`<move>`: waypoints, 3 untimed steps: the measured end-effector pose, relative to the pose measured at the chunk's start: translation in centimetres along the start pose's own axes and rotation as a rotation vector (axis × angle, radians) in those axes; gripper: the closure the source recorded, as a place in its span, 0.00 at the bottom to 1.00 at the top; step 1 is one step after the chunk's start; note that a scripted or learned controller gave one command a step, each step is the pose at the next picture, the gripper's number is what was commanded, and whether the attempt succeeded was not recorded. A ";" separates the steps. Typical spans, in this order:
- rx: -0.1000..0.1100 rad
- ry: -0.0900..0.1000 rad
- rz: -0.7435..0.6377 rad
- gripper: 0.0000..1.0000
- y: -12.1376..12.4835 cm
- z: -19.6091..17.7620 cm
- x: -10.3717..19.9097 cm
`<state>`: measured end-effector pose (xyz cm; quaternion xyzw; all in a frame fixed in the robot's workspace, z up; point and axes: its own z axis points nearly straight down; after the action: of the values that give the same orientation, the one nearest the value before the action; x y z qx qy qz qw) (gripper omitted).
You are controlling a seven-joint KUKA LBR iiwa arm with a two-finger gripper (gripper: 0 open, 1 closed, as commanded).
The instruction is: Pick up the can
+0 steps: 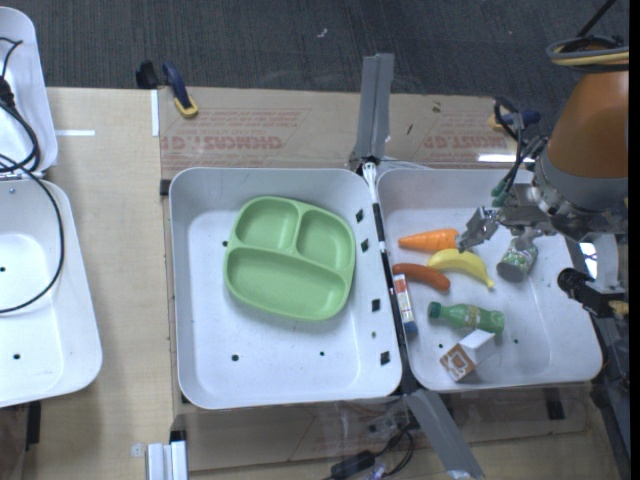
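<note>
Can lies tipped in the right bin, right-centre of frame, long axis slanting upper-right to lower-left. Gripper hangs just up-left of it, beside the carrot; whether it is spread or closed cannot be told. Nothing seen held.

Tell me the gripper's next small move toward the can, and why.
Probably a short shift to the view's right, then down. The gripper sits above the banana and carrot, while the can lies on its side just right of it in the right bin, with nothing between the fingers.
</note>
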<state>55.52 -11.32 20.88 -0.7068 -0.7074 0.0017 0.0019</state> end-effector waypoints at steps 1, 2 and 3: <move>-0.002 -0.001 -0.056 0.00 0.6 0.6 -7.1; -0.007 0.005 -0.170 0.00 1.1 10.7 -10.1; 0.000 0.003 -0.081 0.00 -5.2 11.9 -9.3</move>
<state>50.29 -20.62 8.95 -0.6776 -0.7354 0.0004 0.0029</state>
